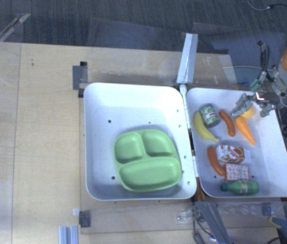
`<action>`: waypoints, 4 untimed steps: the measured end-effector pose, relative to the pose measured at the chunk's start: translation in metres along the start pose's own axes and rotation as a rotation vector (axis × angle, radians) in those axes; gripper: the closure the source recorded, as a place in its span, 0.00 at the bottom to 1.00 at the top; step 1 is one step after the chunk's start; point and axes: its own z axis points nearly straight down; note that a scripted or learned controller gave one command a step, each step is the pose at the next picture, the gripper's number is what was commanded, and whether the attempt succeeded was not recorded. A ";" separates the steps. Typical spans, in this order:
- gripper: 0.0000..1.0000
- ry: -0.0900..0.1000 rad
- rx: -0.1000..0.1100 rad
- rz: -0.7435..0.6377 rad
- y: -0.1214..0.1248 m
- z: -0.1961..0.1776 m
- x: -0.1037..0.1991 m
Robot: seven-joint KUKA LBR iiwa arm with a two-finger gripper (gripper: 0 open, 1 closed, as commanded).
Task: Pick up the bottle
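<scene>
The bottle (240,187) is green with a yellow label. It lies on its side along the near wall of the right bin (281,156). My gripper (252,107) hangs over the far right part of that bin, well away from the bottle. Its fingers are spread apart, open, just above the top of an orange carrot (245,129) and a small yellow piece (248,114). Nothing is held between them.
The right bin also holds a green can (210,115), a banana (202,127), two red sausages (228,123) (214,159) and two small printed cartons (233,154) (236,172) just above the bottle. In the left bin (103,111) lies a green divided plate (146,159).
</scene>
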 end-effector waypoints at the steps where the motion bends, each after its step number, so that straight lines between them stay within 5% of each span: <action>1: 0.00 0.000 -0.001 0.071 0.001 0.064 0.134; 2: 1.00 0.001 0.000 0.070 0.003 0.057 0.135; 3: 1.00 0.000 -0.001 0.263 0.031 0.078 0.219; 4: 1.00 -0.001 -0.002 0.089 0.086 0.096 0.296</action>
